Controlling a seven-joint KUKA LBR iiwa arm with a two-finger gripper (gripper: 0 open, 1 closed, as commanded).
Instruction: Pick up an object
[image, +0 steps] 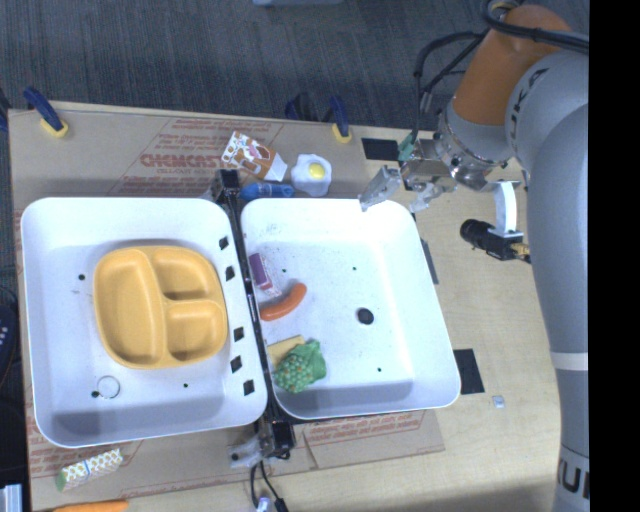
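My gripper (399, 190) hangs above the far right corner of the right bin (420, 300), its two fingers apart and nothing between them, so it is open. In that bin, near its left wall, lie an orange sausage (283, 301), a green broccoli piece (301, 367) with a yellow item (282, 347) beside it, and a small purple item (259, 270). A small black disc (365, 317) sits near the bin's middle. All of these are well to the left of and nearer than the gripper.
The left bin (40, 330) holds a yellow divided tray (160, 305). Behind the bins lie a snack packet (246, 152), a white and yellow item (313, 172) and a blue object (266, 190). A wrapped packet (90, 467) lies on the bench at front left.
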